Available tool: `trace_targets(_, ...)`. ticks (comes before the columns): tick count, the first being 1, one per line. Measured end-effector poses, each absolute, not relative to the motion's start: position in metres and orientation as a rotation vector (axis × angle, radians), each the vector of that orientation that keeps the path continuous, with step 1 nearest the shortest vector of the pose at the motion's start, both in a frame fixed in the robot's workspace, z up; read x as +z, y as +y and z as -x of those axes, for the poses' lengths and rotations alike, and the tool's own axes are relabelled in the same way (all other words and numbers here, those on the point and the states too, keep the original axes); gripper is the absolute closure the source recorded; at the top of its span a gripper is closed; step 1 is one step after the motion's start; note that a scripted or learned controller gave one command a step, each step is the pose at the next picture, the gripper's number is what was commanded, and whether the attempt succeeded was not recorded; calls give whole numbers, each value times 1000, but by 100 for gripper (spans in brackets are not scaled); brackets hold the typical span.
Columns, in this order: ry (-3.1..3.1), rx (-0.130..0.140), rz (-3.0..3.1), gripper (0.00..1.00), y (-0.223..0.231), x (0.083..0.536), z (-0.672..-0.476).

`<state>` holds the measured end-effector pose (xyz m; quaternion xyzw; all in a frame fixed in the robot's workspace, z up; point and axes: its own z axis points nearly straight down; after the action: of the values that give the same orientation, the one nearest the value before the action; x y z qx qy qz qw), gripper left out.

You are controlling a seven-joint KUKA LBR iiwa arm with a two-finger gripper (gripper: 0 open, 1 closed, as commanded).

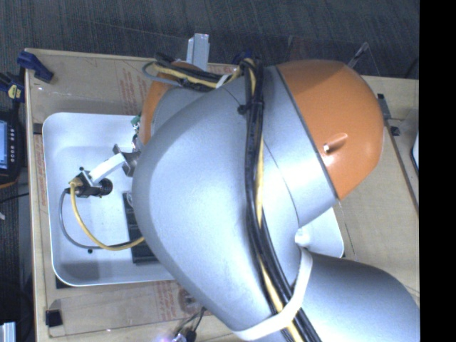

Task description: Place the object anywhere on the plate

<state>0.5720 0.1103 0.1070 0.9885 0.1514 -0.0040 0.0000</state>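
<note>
Camera view: the grey arm (228,212) with its orange band (335,127) fills most of the frame, reaching in from the right and hanging over the middle of the bench (92,70). It hides the greater part of both white bins. Of the left bin (57,191) the left half shows: its white floor, its rounded rim, and a shadow along the near wall. Over that floor sits a small black fitting (96,187) with a white bracket (110,167) running up toward the arm, and a yellow and grey cable (89,237) looping down from it and back under the arm's body. This looks like part of the arm's wrist hardware and not a loose thing in the bin. A dark block (134,223) lies at the arm's edge just beside the cable; what it is cannot be told.

The claw itself is hidden under the arm, so whether it is apart, together or clamped on anything cannot be told. The object to be moved cannot be made out, and neither can the plate; both may lie beneath the arm, but that is a guess.

As a judgement on progress: nothing here proves the object rests on a plate, so the task cannot be counted as done. The arm's stance low over the left bin suggests a reach or a pick attempt in hand, with the carry and the placing left to do
</note>
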Motion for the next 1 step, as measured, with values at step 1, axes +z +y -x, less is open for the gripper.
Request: trace_targets(1, 872, -11, -3023, 100, 104, 132, -604)
